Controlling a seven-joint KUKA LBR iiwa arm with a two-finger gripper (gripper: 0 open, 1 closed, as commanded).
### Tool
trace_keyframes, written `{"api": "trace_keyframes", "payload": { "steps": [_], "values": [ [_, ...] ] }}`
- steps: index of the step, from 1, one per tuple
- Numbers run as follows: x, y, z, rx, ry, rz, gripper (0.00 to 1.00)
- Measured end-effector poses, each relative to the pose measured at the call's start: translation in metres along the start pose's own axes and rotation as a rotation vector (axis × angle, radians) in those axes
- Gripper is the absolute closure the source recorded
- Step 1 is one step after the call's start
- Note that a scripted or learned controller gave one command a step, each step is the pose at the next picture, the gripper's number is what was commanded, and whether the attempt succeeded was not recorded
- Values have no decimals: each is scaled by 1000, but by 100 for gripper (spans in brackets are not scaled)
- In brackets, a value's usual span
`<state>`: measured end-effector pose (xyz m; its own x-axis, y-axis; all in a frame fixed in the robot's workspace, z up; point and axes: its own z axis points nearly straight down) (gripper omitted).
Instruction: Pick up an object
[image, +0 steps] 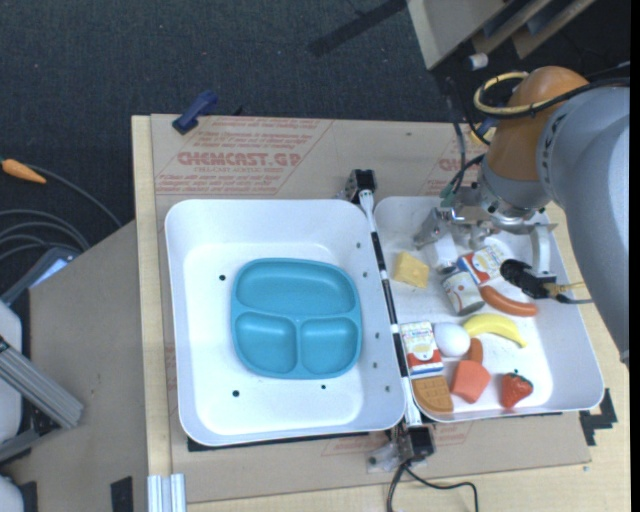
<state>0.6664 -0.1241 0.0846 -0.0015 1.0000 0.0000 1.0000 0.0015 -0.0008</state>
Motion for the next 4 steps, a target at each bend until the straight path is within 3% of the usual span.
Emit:
{"api": "trace_keyframes", "payload": {
  "steps": [1,4],
  "values": [
    [28,-8,0,2,1,0,0],
    [26,0,0,-1,-1,1,0]
  ]
}}
